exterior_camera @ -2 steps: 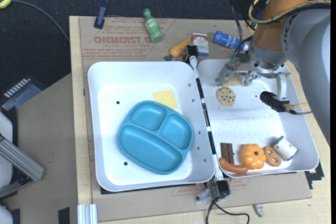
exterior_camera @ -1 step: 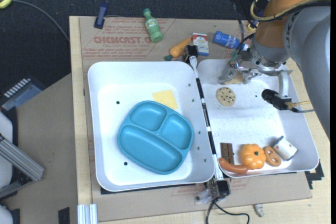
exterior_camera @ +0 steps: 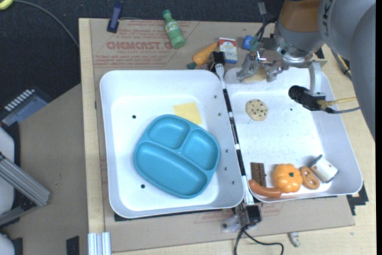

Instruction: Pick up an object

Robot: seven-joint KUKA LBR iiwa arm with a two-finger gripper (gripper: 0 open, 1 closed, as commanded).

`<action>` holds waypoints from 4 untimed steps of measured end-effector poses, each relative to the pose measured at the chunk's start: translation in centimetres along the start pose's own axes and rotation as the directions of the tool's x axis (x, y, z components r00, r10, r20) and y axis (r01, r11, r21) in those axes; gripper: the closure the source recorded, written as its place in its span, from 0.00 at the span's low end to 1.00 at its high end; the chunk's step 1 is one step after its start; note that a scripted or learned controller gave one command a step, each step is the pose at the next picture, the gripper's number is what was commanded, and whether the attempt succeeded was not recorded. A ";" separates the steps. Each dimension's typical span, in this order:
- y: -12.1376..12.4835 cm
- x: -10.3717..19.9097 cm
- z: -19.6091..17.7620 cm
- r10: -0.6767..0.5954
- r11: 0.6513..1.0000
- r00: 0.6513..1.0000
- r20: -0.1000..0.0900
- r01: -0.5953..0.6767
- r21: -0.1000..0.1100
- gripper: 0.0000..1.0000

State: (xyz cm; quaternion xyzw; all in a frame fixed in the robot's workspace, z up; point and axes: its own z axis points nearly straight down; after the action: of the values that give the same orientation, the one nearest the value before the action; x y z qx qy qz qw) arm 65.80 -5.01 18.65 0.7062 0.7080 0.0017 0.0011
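Nothing picked yet: gripper at upper edge of right bin, jaws spread, empty, cookie just below.

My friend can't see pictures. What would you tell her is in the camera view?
A grey robot arm with an orange band reaches in from the right, its gripper hovering at the far edge of the right white bin, which holds a round speckled cookie and a small orange toy pumpkin. The left white bin holds a blue divided plastic plate.
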 end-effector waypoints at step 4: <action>-11.0 11.2 -2.1 0.001 1.000 1.000 -0.001 -0.001 0.007 1.00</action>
State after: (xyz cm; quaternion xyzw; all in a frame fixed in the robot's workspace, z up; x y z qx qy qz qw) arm 54.75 6.17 20.69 0.7066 0.7076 -0.0005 -0.0015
